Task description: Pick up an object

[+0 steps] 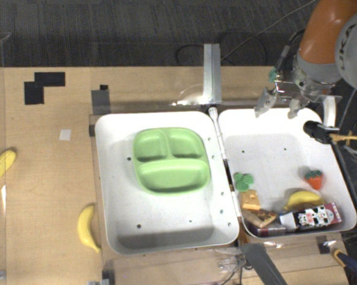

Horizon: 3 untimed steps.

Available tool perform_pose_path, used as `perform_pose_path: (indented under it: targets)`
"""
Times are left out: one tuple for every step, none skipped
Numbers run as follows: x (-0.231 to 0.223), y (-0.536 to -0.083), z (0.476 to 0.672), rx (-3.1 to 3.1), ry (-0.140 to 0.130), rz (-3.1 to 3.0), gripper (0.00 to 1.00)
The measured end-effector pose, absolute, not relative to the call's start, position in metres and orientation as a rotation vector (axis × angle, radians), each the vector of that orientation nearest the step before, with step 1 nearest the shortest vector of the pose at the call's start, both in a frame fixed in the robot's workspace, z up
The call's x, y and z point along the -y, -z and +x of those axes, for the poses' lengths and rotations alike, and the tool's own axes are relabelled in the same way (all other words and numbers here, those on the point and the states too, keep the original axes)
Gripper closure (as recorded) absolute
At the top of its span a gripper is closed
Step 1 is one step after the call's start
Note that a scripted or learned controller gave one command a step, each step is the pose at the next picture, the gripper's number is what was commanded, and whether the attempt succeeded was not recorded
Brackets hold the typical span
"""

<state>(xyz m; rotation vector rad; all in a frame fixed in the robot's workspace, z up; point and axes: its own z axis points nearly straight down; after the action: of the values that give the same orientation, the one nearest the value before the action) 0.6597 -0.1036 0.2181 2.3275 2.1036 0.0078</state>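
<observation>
- Light wood table (43, 195), dark carpet behind it; black tape marks (42, 86) top left.
- Two white bins: left bin (114, 173) holds green divided plate (169, 159).
- Right bin (269, 145): broccoli (244, 180), strawberry (314, 178), banana (302, 199), carton (310, 217), clustered near front edge.
- Corn (0, 168) and second banana (87, 227) lie on table left of bins.
- Hand (280, 107) over right bin's back rim, fingers spread, gripping nothing.

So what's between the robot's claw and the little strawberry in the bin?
In the camera view, bare white bin floor lies between the gripper, open above the bin's far edge, and the strawberry. Nothing else sits on that stretch.
</observation>
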Motion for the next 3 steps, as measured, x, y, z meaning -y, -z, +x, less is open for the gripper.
perform_pose_path:
  targets:
    - [0.094, -0.103, 0.630, -2.283, -0.005, 2.154, 0.00]
    - [0.157, -0.087, 0.671, -2.363, -0.007, 2.060, 0.00]
    - [0.151, -0.089, 0.611, -2.258, -0.011, 2.173, 0.00]
